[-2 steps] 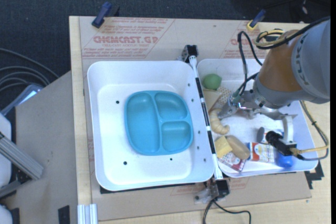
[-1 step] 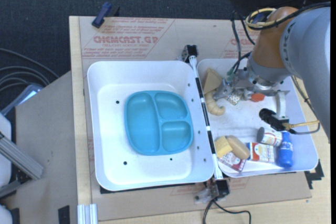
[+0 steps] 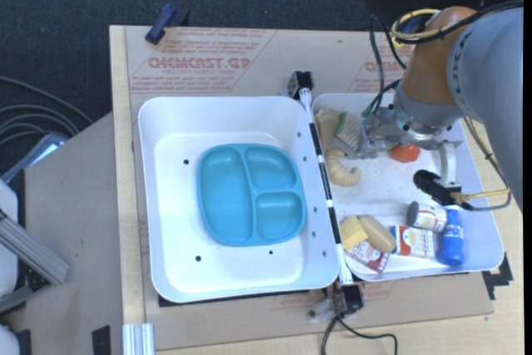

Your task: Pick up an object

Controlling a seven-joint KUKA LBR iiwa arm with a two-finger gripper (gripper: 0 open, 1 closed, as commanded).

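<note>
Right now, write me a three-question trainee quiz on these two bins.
1. True or false: the blue divided plate lies in the left bin.
2. Multiple choice: the pincer is over which part of the right bin? A) far end, near the croissant B) near right corner C) outside the bin
3. Fill in: the blue bottle lies in the ____ bin.

Key: 1 true; 2 A; 3 right.
</note>
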